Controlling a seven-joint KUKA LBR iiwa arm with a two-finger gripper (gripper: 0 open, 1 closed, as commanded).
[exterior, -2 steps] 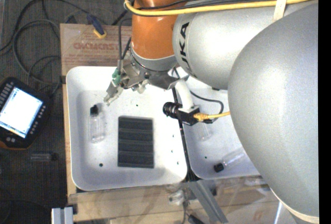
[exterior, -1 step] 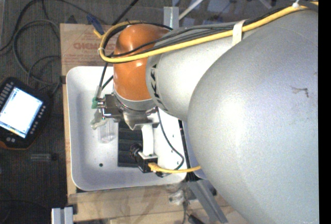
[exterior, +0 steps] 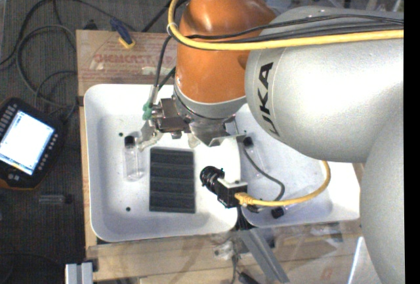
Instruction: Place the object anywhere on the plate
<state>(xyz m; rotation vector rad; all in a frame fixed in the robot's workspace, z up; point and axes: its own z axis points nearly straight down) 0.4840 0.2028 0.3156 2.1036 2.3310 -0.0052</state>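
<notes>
Item 1. Arm (exterior: 328, 99): grey casing with orange band, nearest the camera, reaching in from the right and covering most of the right bin (exterior: 341, 201). A yellow cable (exterior: 289, 37) runs along it and loops down over that bin.

Item 2. Pincer (exterior: 172, 120): metal assembly under the orange band, over the upper middle of the left bin (exterior: 105, 164). Whether it is released, clenched or grasping anything, I cannot tell; the wrist hides it.

Item 3. Dark ribbed rectangle (exterior: 172, 179): lies flat in the left bin just below the pincer. Probably the plate of the task, by judgement only.

Item 4. Clear vial with dark cap (exterior: 133, 158): lies on the bin floor just left of the dark rectangle, apart from the pincer. Likely the object to be placed, though not certain.

Item 5. Black fitting (exterior: 220, 185): hangs off the wrist, right of the rectangle.

Item 6. Table (exterior: 131, 56): wooden board showing above the bins. A handheld screen unit (exterior: 25, 145) lies on the floor to the left.

Risks, as judgement. The vial is round and clear: it may roll from a closing grip or slip out when lifted. It lies near the bin wall, so a finger could strike the wall. On the ribbed surface it may roll off after release. The hanging cable could snag.
</notes>
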